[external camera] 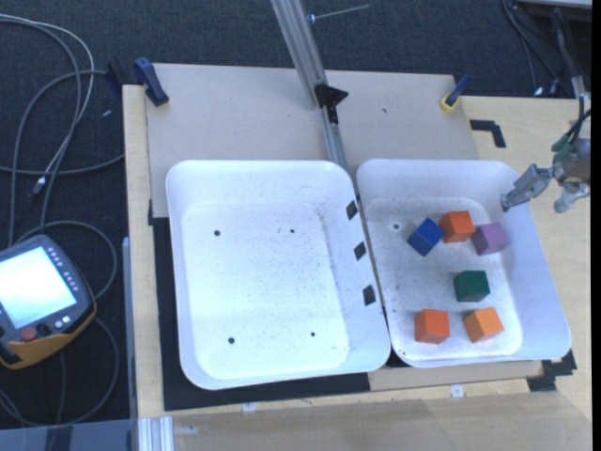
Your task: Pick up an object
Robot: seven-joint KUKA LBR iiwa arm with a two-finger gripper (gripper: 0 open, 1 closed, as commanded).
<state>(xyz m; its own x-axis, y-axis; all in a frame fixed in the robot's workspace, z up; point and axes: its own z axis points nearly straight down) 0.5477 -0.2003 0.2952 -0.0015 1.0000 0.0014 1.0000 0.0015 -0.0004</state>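
Orange cube [432, 326] lies well left-below the end effector [545, 194], whose fingers spread wide, holding nothing.

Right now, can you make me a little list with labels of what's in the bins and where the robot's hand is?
right bin: six blocks
blue block: touching an orange block
purple block: right of that orange one
green block: middle, alone
front row: two more orange blocks
left bin: white, speckled
gripper: over right bin's far right rim, fingers holding nothing
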